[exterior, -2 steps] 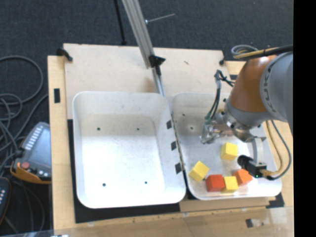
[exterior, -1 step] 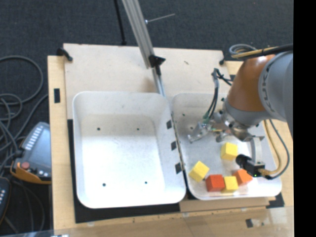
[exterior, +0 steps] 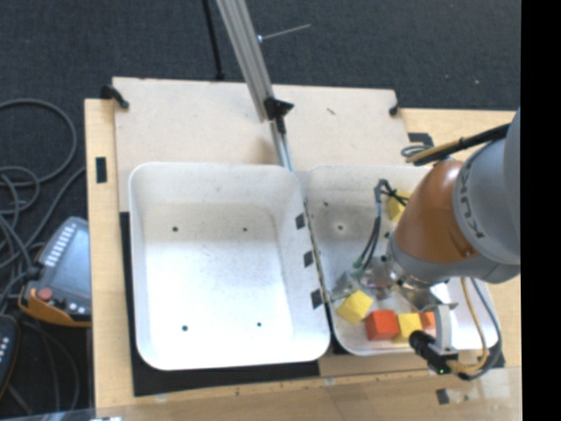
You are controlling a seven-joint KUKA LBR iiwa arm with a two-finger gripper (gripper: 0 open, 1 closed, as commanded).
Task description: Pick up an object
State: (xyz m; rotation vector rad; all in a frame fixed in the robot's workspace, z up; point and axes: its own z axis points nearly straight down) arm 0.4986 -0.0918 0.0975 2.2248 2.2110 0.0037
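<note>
In the right bin (exterior: pixel 337 204), near its front wall, lie a yellow block (exterior: pixel 354 306), an orange-red block (exterior: pixel 382 324) and a second yellow block (exterior: pixel 410 324). Another yellow piece (exterior: pixel 396 207) peeks out behind the arm's orange band (exterior: pixel 434 213). My gripper (exterior: pixel 372 281) hangs low over the front half of the right bin, just above and behind the first yellow block. The wrist and cables hide most of it.
The left bin (exterior: pixel 219 261) is beside the right one, and their walls meet near the middle of the bench. A slanted metal post (exterior: pixel 250 51) rises behind the bins. A teach pendant (exterior: pixel 61 270) and cables lie on the floor to the left.
</note>
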